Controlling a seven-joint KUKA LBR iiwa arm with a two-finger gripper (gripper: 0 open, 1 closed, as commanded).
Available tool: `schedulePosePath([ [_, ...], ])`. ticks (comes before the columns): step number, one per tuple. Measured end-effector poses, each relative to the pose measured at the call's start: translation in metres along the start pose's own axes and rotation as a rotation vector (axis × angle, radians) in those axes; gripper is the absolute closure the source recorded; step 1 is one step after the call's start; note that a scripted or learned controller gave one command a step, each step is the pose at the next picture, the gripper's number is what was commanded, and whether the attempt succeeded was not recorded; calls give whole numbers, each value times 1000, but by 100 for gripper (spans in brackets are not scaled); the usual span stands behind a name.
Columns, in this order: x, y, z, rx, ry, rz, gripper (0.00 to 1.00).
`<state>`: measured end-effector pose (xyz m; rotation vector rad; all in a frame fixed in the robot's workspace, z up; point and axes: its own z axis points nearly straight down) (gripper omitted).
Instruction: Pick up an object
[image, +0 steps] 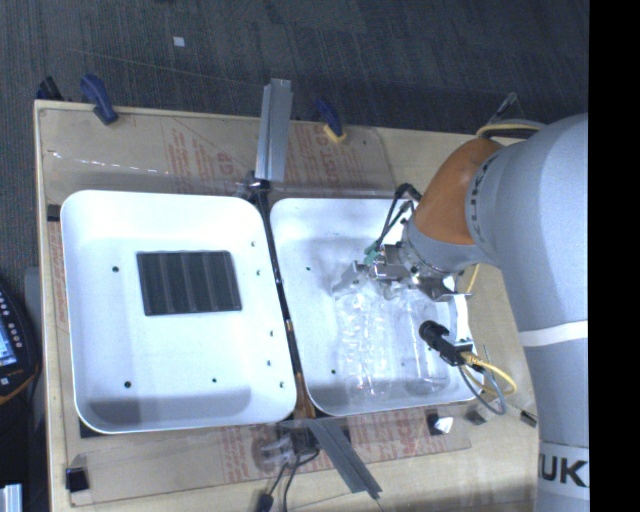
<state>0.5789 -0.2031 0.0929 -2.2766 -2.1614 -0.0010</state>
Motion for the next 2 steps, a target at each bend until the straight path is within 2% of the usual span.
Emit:
schedulePosePath([
  [1, 2, 2, -11, -3, 1, -7, 100],
  [2, 31, 5, -128, 0, -1, 49, 100],
])
